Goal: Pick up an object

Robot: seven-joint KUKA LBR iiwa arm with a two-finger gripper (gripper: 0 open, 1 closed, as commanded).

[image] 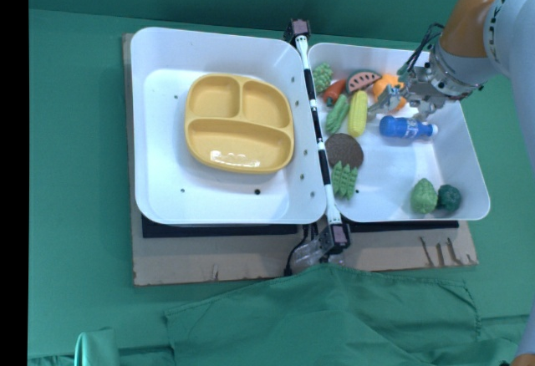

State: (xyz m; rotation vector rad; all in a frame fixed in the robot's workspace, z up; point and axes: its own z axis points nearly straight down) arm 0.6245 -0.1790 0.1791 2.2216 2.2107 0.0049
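From above the bench, two white bins sit side by side on a brown board over green cloth. The left bin (159,180) holds a yellow divided plate (240,122), lying flat near its middle.

The right bin (464,176) carries the toys. Along its upper left there is a green bunch (322,74), an orange carrot (334,89), a watermelon slice (363,78), a green pod (338,113) and a yellow corn cob (357,112), the last two lying side by side. Just below them rests a brown round cookie (343,149), with a green leafy piece (343,178) touching its lower edge. A blue bottle (405,128) lies on its side near the middle of the bin, its white cap pointing right. In the lower right corner a light green lumpy fruit (424,196) sits just beside a darker green ball (450,198).

The grey arm with its orange band (476,5) reaches in from the upper right. Its gripper (399,97) hangs low over an orange fruit (386,87), just above the blue bottle. Whether the fingers are spread or pinching anything I cannot tell.
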